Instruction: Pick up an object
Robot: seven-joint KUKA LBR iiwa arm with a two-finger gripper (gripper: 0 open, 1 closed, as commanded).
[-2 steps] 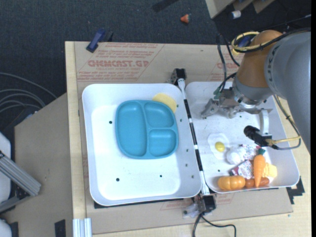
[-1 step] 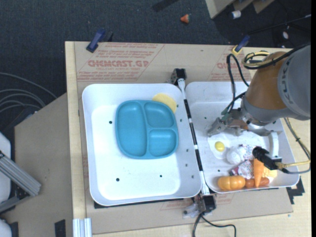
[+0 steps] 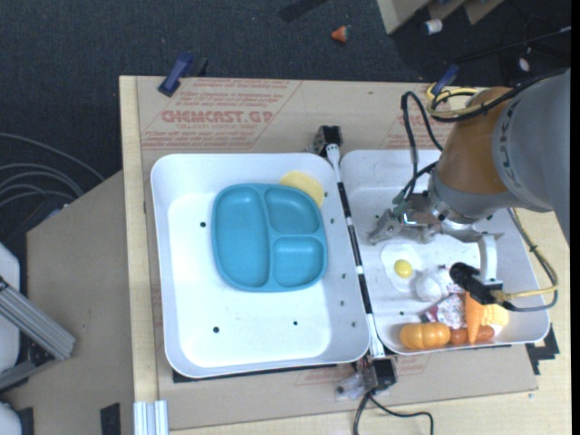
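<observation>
My gripper (image 3: 388, 229) hangs low over the left half of the right bin (image 3: 381, 175), pointing toward the divider between the bins. Just below it lies a toy fried egg (image 3: 401, 266), close to the gripper but apart from it. Beside the egg sits a small white lump (image 3: 426, 286). Along the bin's front edge are an orange bread roll (image 3: 424, 335), a red and white packet (image 3: 448, 312), an orange carrot-like piece (image 3: 475, 314) and a yellow piece (image 3: 496, 316). Nothing shows in the gripper.
The left bin (image 3: 181, 270) holds a blue divided plate (image 3: 268, 236) with a pale yellow round thing (image 3: 304, 185) behind its far right corner. The grey and orange arm (image 3: 489, 152) covers the right bin's far right part.
</observation>
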